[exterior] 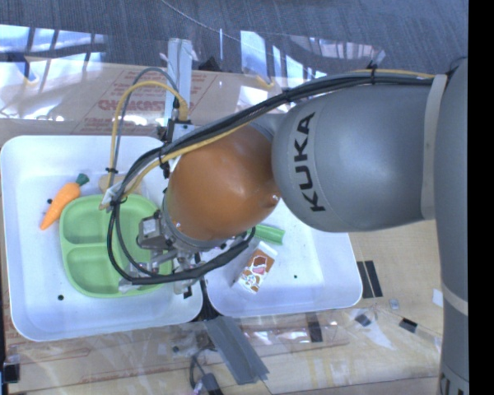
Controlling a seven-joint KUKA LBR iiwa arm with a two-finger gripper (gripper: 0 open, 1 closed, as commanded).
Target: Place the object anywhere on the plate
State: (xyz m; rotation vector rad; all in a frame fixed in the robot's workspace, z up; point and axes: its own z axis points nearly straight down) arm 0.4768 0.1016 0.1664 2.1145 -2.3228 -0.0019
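Note:
A green divided plate point(86, 245) lies in the left bin point(25, 220). A toy carrot point(60, 203) rests at the plate's upper left edge, its leafy end pointing up and right. My gripper point(152, 249) hangs over the plate's right side, under the orange wrist band, and the arm's bulk covers its fingers. In the right bin point(329, 278), a small carton with a red and white picture point(255, 271) lies near the front, and a green piece point(270, 233) pokes out from under the arm.
The big grey arm point(354, 155) covers most of the right bin. Cables point(128, 113) loop over the wall between the bins and over the plate's right part. Cardboard and plastic sheeting lie behind the bins.

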